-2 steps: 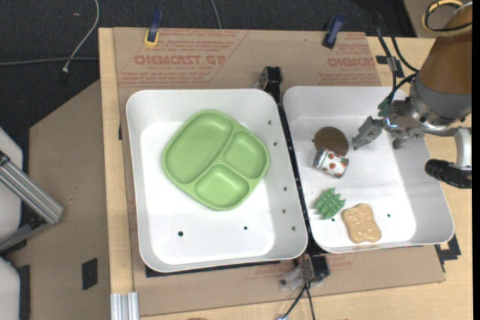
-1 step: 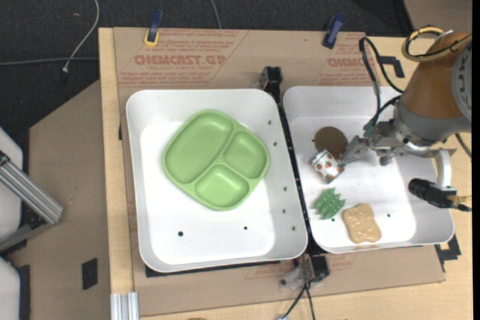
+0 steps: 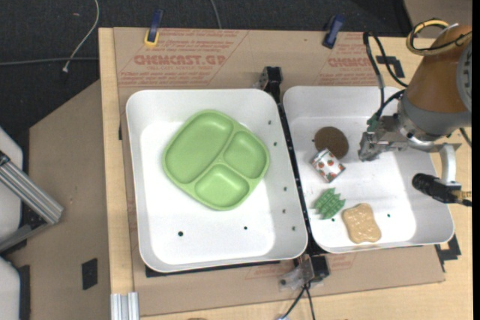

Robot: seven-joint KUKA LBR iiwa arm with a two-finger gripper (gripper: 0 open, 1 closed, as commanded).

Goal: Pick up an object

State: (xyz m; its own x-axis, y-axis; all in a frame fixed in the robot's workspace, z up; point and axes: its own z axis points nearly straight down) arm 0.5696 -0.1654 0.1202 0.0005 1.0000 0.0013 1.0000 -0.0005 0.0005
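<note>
Arm: reaching in from the right, its orange band sitting above the grey wrist.
Gripper: pointing down and leftward, hanging low.

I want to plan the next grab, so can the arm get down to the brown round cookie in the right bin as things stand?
Probably yes. The end effector hangs just right of the brown cookie inside the right bin, with bare white floor between them. The small patterned cup lies close below the cookie and might get nudged.
</note>
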